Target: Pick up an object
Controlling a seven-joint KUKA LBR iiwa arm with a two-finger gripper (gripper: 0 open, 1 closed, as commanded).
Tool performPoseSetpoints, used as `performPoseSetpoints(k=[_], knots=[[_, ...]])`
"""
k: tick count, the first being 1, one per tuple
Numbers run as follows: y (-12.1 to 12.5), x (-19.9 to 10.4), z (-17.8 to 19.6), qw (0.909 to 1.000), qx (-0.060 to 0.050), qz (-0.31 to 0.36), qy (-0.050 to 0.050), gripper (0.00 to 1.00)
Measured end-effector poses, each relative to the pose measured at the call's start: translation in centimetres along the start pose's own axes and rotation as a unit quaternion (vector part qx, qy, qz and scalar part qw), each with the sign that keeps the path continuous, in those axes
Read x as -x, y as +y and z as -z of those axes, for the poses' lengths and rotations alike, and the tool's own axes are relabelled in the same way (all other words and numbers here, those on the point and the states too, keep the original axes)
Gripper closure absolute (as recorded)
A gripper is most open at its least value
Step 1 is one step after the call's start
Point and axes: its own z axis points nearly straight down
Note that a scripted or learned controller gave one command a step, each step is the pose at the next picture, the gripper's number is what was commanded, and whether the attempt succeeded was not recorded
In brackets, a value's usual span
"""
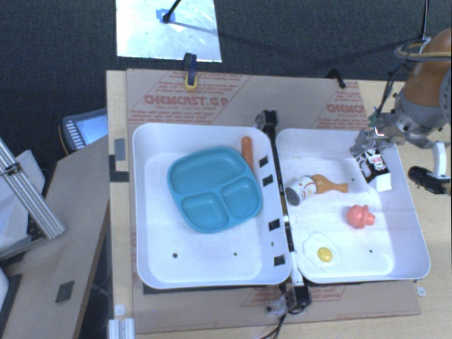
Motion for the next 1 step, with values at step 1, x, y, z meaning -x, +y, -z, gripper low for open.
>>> performPoseSetpoints(k=[1], knots=[[-0.02,0.03,6.56,1.0000,0.002,0.000,-0.001,1.00]])
